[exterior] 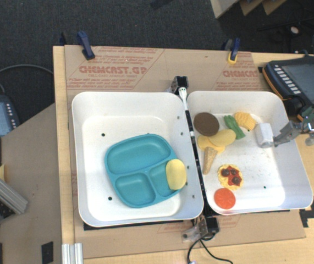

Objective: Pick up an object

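White bins sit side by side on the bench: the left bin (85, 147) holds a teal divided tray (135, 166) with a yellow lemon-shaped piece (175, 174) on its right edge. The right bin (288, 175) holds toy foods: brown disc (206, 124), ice-cream cone (210, 152), green piece (234, 127), yellow corn-like piece (246, 120), small pizza (230, 175), red tomato (225, 198). The gripper (264, 135) sits low over this bin's right part, near the corn-like piece; whether its fingers are parted cannot be told.
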You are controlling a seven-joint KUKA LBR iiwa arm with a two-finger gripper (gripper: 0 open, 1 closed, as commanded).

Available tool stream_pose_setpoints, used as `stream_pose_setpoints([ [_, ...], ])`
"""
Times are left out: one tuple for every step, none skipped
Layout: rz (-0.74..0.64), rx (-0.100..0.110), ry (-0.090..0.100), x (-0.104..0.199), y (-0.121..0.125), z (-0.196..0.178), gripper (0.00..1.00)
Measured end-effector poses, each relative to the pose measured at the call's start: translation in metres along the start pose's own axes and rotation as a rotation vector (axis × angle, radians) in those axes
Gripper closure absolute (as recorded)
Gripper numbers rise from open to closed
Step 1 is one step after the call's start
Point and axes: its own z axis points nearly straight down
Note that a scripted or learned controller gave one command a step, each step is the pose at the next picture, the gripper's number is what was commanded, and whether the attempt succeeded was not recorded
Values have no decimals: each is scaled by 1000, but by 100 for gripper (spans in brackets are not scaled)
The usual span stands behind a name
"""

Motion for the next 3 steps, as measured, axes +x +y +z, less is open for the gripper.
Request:
stream_pose_setpoints([
  [5,11,3,-39,-19,106,0],
  [-2,-10,-4,-29,-13,4,0],
  [-5,-21,-6,3,-11,-156,0],
])
